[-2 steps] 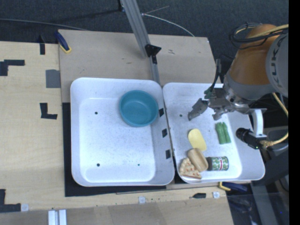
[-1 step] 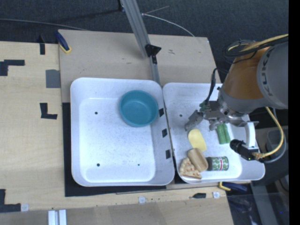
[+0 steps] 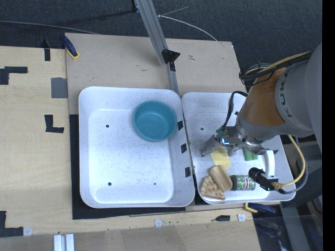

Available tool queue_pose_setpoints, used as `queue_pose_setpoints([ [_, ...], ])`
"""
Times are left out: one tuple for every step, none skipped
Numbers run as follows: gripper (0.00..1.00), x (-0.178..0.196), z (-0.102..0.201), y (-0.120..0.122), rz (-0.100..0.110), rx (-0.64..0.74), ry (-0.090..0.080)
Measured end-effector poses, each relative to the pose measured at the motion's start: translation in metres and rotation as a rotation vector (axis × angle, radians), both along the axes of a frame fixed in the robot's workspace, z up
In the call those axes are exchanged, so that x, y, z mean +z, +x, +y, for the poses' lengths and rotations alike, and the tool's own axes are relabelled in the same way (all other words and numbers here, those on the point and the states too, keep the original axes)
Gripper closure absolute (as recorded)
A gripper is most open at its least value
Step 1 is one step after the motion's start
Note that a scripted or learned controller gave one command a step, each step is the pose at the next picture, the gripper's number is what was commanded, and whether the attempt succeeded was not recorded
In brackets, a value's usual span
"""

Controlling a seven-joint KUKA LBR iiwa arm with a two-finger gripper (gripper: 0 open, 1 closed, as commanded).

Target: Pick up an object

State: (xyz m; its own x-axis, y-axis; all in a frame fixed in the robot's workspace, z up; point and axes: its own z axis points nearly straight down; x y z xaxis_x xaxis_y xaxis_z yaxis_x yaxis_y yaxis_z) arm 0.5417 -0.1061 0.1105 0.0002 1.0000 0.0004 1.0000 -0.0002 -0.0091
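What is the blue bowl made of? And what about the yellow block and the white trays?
The blue bowl looks like plastic: one even teal colour, smooth, with a soft sheen. The yellow block below the hand looks matte and dull, maybe foam or sponge, though it is too small to be sure. The left white tray and the right white tray look like moulded plastic, with rounded corners and a slightly speckled surface.
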Motion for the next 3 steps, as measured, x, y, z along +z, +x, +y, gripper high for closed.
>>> queue_pose_setpoints([
  [0.0, -0.02, -0.001, 0.001, -0.01, 0.001, -0.003],
  [1.0, -0.007, -0.002, 0.003, -0.019, 0.001, -0.006],
  [1.0, 0.055, -0.007, 0.003, -0.012, 0.001, -0.001],
])
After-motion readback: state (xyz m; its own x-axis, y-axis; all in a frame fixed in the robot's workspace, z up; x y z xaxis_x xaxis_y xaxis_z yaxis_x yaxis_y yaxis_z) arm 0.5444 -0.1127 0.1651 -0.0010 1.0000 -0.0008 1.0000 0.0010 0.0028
